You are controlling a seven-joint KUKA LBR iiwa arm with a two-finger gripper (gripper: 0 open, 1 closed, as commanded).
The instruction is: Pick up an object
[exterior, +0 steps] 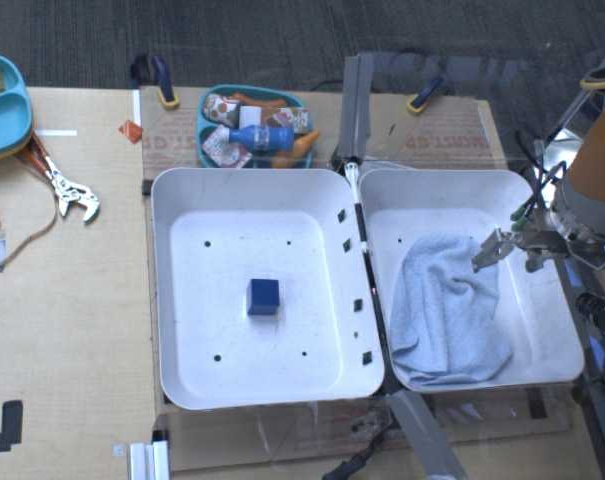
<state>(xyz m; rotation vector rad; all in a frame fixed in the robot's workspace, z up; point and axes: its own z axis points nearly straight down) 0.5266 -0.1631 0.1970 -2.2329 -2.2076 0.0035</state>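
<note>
Nothing picked yet. Gripper [502,250] at right-center of frame, touching towel [447,308]; grip state can't be told. Block [264,296] untouched, left bin [182,368].

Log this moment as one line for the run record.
arm: over right white bin | pincer: at upper edge of crumpled light-blue cloth, grasp unclear | small blue cube: left white bin, untouched

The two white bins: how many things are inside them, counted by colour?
Blue: 1, the blue block in the left bin.
Pale blue-grey: 1, the towel in the right bin.
Total: 2.
</note>
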